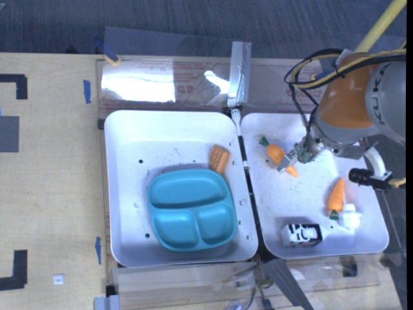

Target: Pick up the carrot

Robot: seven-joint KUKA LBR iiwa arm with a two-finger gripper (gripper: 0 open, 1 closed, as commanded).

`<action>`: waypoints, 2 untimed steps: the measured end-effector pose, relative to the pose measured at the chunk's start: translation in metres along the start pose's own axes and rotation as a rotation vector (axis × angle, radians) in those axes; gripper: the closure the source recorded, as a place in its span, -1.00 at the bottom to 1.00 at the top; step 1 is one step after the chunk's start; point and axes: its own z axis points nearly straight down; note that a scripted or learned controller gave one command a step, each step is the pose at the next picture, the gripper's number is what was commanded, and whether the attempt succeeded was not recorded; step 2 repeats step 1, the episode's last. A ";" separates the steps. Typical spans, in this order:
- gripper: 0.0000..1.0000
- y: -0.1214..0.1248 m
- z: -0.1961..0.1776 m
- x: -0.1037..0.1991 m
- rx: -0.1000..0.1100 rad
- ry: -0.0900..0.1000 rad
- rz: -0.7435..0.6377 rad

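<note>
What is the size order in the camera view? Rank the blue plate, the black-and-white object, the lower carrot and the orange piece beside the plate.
1. blue plate, by far the largest
2. black-and-white object
3. lower carrot and orange piece: they look alike in size, so left unranked

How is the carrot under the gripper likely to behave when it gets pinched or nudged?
The carrot tapers to a point, so it would probably roll in a curve if nudged. It looks like smooth moulded plastic: likely stiff, light and a bit slippery. The gripper is at its narrow end, where a pinch may slide off.
</note>
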 end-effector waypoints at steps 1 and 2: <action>1.00 0.083 -0.089 0.041 0.002 0.003 0.018; 1.00 0.083 -0.089 0.041 0.002 0.003 0.018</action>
